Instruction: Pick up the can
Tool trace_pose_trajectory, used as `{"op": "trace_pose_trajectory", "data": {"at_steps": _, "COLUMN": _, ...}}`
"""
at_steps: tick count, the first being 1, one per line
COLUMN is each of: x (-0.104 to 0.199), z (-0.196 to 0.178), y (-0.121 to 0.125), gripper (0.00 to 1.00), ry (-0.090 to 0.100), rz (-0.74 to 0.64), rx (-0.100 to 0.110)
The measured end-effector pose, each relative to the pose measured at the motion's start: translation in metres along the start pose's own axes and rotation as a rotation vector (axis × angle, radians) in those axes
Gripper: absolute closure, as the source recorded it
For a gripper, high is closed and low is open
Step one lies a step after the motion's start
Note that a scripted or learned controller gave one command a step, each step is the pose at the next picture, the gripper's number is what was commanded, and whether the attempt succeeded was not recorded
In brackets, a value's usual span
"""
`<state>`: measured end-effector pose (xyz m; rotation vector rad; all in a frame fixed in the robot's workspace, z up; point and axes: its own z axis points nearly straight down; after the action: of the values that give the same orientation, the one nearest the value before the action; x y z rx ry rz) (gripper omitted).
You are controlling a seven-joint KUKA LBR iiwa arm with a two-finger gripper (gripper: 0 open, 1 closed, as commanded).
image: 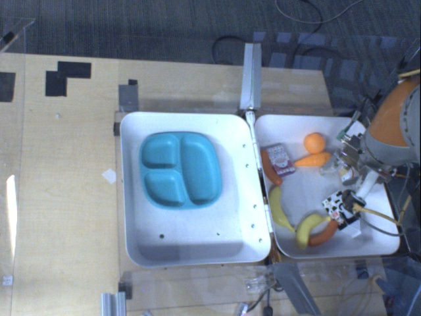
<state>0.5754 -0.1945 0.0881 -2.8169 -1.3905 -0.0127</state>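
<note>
The left bin (187, 237) held a divided plate (181, 170). In the right bin (299, 189), the can (279, 158) lay by the left wall, a carrot (310, 160) to its right, a banana (279, 209) in front.

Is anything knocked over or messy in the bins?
The can seems to lie on its side by the right bin's left wall, not standing up. A banana and a sausage lie touching near its front. Nothing looks spilled or broken.
</note>
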Motion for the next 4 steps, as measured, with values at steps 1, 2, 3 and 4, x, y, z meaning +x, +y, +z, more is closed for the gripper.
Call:
{"op": "trace_pose_trajectory", "data": {"at_steps": 1, "x": 0.003, "z": -0.013, "y": 0.002, "gripper": 1.00, "ry": 0.003, "rz": -0.006, "rx": -0.008}}
{"op": "trace_pose_trajectory", "data": {"at_steps": 2, "x": 0.074, "z": -0.083, "y": 0.031, "gripper": 1.00, "ry": -0.005, "rz": 0.052, "rx": -0.001}}
{"op": "trace_pose_trajectory", "data": {"at_steps": 3, "x": 0.074, "z": -0.082, "y": 0.030, "gripper": 0.00, "ry": -0.006, "rz": 0.053, "rx": -0.001}}
{"op": "trace_pose_trajectory", "data": {"at_steps": 4, "x": 0.045, "z": -0.017, "y": 0.057, "gripper": 0.00, "ry": -0.005, "rz": 0.167, "rx": -0.003}}
